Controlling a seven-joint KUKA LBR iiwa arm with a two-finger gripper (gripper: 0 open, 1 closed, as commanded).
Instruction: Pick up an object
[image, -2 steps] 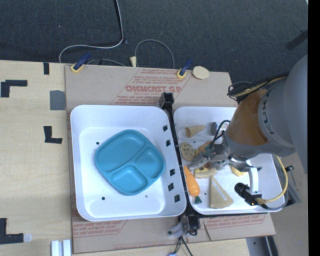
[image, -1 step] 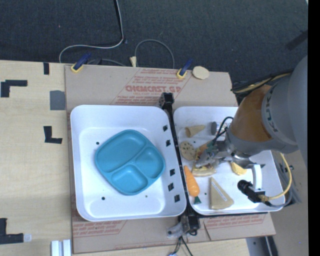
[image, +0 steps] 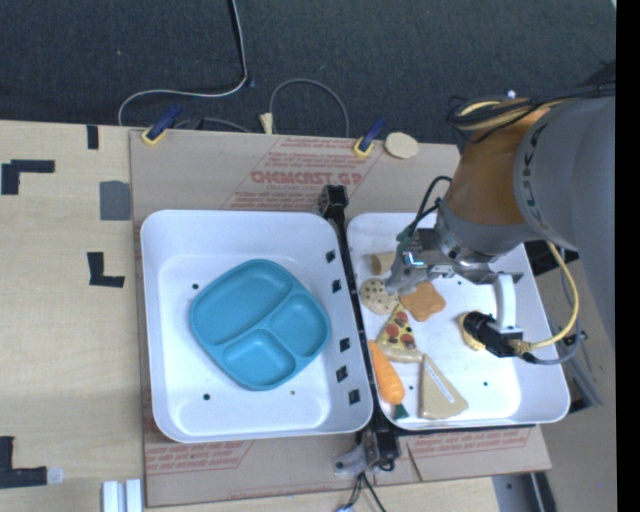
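Observation:
The right bin (image: 535, 400) holds several toy foods. A round tan cracker (image: 375, 294) lies by the bin's left wall, a small tan piece (image: 378, 263) above it. An orange-brown toast slice (image: 425, 301) lies beside a pizza slice (image: 400, 333). A carrot (image: 388, 374) and a beige sandwich wedge (image: 438, 392) lie near the front. My gripper (image: 408, 272) hangs low over the bin, right above the cracker and toast. The wrist hides much of the gripper.
A blue divided plate (image: 260, 322) lies in the left bin (image: 165, 300). A black divider (image: 345, 290) runs between the bins. A black and yellow cable fitting (image: 488, 333) hangs over the right bin's middle. A tan disc (image: 401, 146) rests on the cardboard behind the bins.

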